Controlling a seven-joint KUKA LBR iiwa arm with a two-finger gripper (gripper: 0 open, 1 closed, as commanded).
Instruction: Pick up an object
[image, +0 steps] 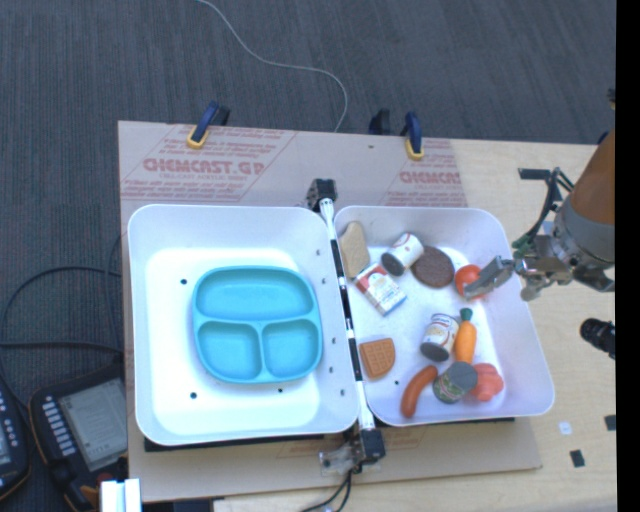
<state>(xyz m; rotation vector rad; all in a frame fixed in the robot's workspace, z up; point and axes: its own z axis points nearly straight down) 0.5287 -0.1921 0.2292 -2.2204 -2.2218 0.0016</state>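
White plastic bins sit side by side on the desk (140, 160); the left bin (160, 225) holds a blue divided tray (258, 322), the right bin (520, 330) a scatter of toy food. The gripper (487, 280) hangs low over the right bin's far side, just beside a red tomato (466, 276), and whether its fingers are spread or closed cannot be told. Nothing looks lifted, so this seems the approach step. Next it likely needs to settle over one piece, perhaps the tomato or the carrot (465, 338), and close.

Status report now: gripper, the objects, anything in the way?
Gripper low over right bin, beside tomato. Nothing seen held. Carrot, can close by.
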